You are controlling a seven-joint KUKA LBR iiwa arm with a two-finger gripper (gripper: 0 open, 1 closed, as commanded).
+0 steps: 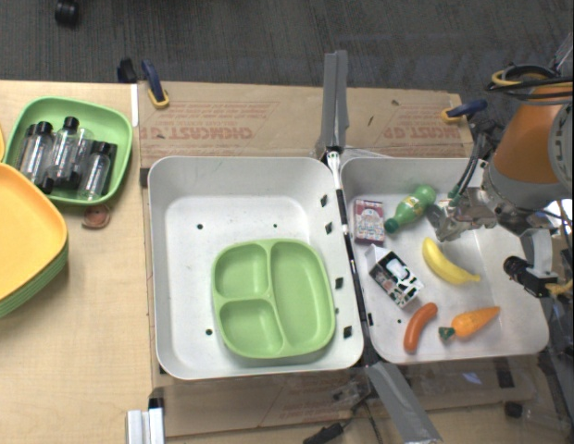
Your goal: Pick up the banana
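The yellow banana [447,262] lies on the floor of the right bin [509,342], curving from upper left to lower right. My gripper [451,221] hangs just above the banana's upper end, right beside the base of a green bottle [410,208]. The grey arm with its orange band [532,146] comes in from the right. The banana rests on the bin floor and is not lifted.
The right bin also holds a pink card box [368,220], a black-and-white box [395,277], a red sausage [418,326] and a carrot [472,322]. A green divided plate [271,299] sits in the left bin [176,248]. A green tray of bottles [69,151] and yellow plates [18,239] lie far left.
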